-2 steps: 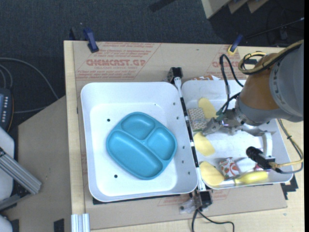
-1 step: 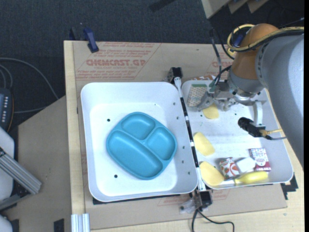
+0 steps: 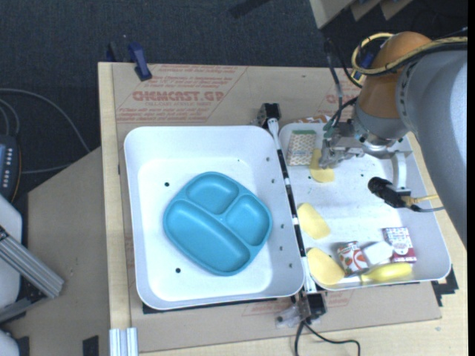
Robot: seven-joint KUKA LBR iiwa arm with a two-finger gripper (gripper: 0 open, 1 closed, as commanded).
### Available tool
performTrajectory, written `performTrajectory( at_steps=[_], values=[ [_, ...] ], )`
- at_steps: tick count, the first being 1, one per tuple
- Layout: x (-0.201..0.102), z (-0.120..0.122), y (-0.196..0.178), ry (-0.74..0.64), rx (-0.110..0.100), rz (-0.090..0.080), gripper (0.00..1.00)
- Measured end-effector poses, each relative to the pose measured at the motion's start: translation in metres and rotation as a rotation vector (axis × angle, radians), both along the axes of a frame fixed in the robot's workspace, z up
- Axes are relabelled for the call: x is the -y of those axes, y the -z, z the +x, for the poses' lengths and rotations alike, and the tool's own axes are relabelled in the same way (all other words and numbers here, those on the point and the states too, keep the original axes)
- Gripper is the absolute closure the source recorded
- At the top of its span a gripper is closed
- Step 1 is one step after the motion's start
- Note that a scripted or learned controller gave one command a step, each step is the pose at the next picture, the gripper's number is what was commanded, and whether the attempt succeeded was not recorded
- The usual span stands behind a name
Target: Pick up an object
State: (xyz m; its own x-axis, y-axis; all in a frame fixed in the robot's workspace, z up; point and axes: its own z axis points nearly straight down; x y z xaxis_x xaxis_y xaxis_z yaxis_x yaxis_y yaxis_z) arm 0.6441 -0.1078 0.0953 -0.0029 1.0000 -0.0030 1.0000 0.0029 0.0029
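On the bench [image 3: 185,95], left bin [image 3: 145,199] and right bin [image 3: 349,210] side by side, inner walls touching. In the middle of the left bin, a divided plate [image 3: 215,222]. In the right bin:
- Back left corner: flat packet [image 3: 300,147].
- Just right of it: the gripper [image 3: 330,154], over a small lump [image 3: 322,174].
- By the left wall: oval lump [image 3: 313,221].
- Front left corner: rounded lump [image 3: 325,267].
- Right of that: wrapper [image 3: 355,256].
- Along the front wall: long lump [image 3: 391,273], small carton [image 3: 399,243] behind it.
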Motion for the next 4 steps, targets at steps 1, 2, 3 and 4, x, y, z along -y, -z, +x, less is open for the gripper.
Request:
performTrajectory(
  at_steps=[1,2,3,4],
  values=[
    [-0.015,-0.036,0.006,0.002,-0.005,0.003,1.0],
    [-0.006,-0.066,-0.094,0.003,-0.002,0.002,1.0],
    [-0.015,-0.09,-0.028,0.004,-0.005,0.004,1.0],
    [0.017,-0.07,-0.093,0.003,-0.001,0.002,1.0]
  ],
)
